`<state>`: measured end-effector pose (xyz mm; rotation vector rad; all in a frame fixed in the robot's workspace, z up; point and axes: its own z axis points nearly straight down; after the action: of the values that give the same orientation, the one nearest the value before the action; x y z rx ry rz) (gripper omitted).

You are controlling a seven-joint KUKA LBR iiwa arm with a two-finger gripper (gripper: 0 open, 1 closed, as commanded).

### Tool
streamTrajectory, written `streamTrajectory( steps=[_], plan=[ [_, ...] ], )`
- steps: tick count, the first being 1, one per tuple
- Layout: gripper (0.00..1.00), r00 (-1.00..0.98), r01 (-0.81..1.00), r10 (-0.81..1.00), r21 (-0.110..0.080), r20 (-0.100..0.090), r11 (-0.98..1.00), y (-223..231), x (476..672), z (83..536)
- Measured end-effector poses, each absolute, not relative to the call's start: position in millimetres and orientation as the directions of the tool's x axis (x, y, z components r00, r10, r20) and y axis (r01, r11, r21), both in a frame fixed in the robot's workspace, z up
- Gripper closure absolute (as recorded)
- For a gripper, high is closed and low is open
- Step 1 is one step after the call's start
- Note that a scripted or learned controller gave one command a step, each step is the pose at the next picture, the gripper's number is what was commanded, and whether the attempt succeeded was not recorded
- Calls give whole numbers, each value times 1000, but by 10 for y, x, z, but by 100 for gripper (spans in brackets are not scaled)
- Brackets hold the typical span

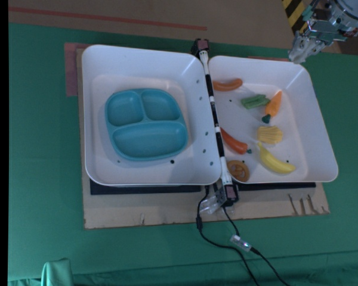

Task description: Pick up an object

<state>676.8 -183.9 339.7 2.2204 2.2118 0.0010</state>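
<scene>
The fingers [299,53] hang over the right bin's [322,136] far corner; their spread cannot be determined. The carrot [274,104] lies nearest below them, touching the bean [254,101]. Descending here risks striking the rim or nudging both items.

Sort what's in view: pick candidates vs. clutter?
Job:
pincer, above the right bin's far corner
sausage
green piece
carrot
red pepper
yellow ridged piece
banana
brown round piece

Lying about:
blue divided plate in left bin
right bin
black cable
</scene>
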Motion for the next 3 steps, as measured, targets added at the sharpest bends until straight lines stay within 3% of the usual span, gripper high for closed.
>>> streamTrajectory(
  steps=[1,2,3],
  plan=[
    [100,3,1000,1000,6,-4,-3,-1688,6888,3537],
    [100,4,1000,1000,7,-5,-4,-1878,7003,3467],
    [100,4,1000,1000,4,-2,-4,-1873,6474,3642]
  ],
)
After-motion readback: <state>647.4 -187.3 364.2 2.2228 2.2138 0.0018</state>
